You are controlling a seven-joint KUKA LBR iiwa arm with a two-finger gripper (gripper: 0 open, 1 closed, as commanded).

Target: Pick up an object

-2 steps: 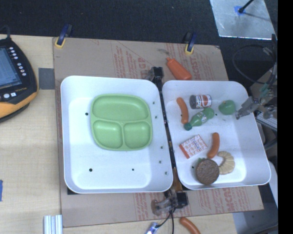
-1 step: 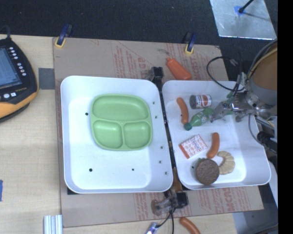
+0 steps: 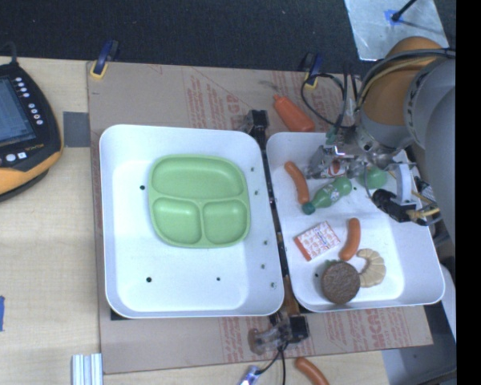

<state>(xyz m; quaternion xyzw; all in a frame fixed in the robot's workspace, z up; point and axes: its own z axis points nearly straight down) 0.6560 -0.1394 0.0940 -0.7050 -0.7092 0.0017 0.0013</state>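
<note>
The gripper (image 3: pixel 337 167) hangs low over the right bin (image 3: pixel 417 283), just above the green bottle (image 3: pixel 327 195); whether it is apart or together I cannot tell. It should straddle the bottle's body squarely, clear of the nearby sausage (image 3: pixel 297 180).

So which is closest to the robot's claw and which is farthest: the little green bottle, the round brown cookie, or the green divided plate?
Measured from the gripper at the back of the right bin:
1. The green bottle, just in front of the gripper in the right bin.
2. The brown cookie, at the front edge of the right bin.
3. The green divided plate, over in the left bin.
</note>
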